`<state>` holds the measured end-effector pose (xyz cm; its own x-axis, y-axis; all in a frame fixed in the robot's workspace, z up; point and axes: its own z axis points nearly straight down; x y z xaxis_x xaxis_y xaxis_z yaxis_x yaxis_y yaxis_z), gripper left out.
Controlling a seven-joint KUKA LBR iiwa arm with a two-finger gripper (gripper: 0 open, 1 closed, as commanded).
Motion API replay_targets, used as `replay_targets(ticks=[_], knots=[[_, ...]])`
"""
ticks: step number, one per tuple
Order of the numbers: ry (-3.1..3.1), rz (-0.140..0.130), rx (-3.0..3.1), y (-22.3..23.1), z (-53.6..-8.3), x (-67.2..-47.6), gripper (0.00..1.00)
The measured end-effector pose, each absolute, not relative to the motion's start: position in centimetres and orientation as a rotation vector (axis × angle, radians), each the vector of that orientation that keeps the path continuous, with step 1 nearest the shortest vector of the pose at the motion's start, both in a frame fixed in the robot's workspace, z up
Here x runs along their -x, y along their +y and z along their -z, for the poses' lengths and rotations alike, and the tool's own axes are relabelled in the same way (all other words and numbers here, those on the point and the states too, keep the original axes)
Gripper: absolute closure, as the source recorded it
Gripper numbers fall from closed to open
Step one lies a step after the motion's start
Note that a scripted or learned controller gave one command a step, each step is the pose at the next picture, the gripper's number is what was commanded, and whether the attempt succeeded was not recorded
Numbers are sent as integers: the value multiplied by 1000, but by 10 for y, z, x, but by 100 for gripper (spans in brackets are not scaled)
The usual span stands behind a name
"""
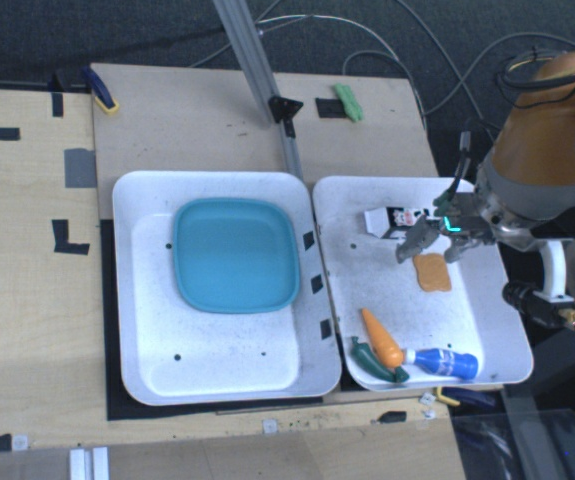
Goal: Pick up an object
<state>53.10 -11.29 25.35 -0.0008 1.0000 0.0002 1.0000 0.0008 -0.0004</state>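
Right bin (487, 308): hand (429, 246) over tan piece (433, 272)

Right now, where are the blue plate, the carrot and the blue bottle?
blue plate (235, 255), camera view, centre of its flat face.
carrot (381, 338), camera view, middle of the orange body.
blue bottle (449, 363), camera view, middle of the blue body.

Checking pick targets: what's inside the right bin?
The right bin holds a white box, a tan slice, a carrot and a blue bottle. The gripper covers part of the floor by the box.
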Motion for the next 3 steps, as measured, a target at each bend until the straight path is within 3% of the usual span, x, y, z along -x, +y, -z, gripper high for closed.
replay_targets(ticks=[1, 3], knots=[[-2222, 0, 2220, -113, -253, -531, 0], [-2220, -5, 2217, -99, -157, -529, 0]])
